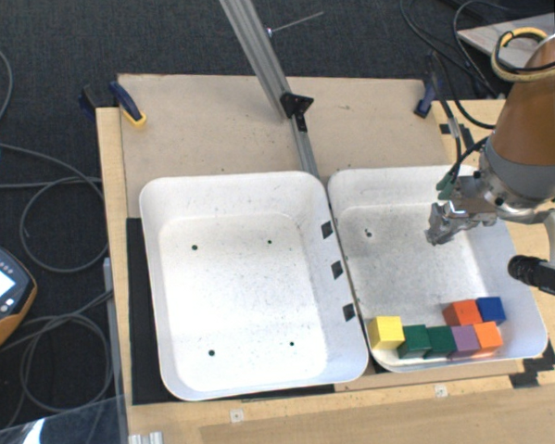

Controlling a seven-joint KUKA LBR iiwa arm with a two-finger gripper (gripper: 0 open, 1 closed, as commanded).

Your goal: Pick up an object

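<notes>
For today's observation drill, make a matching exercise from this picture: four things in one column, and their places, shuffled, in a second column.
Things:
1. yellow block
2. blue block
3. gripper
4. blue clamp

Places:
A. far left corner of the bench
B. left end of the block cluster
C. above the right bin's upper part
D. right end of the cluster, on its far side

Pairs: 1-B, 2-D, 3-C, 4-A

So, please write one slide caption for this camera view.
Gripper hovers above the right bin, coloured blocks clustered at its near edge.
</notes>
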